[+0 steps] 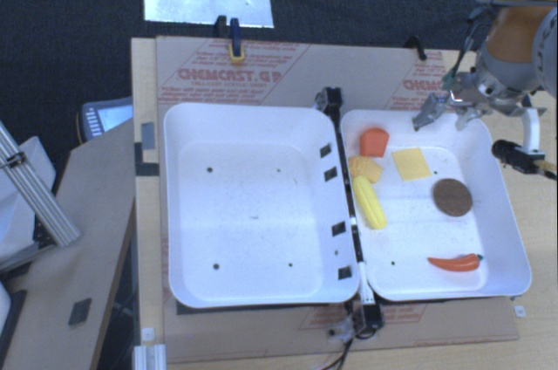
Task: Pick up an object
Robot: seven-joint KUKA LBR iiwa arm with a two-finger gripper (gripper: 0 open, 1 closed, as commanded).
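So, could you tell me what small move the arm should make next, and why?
Probably lower the gripper toward the yellow square: it hangs above the right bin's far rim holding nothing, and that flat piece lies nearest, apart from its neighbours.

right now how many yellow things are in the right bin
3. A pale yellow flat square lies near the far middle, a corn cob lies along the left wall, and a yellow-orange lump sits just beyond it, in front of the orange block. None seems hidden.
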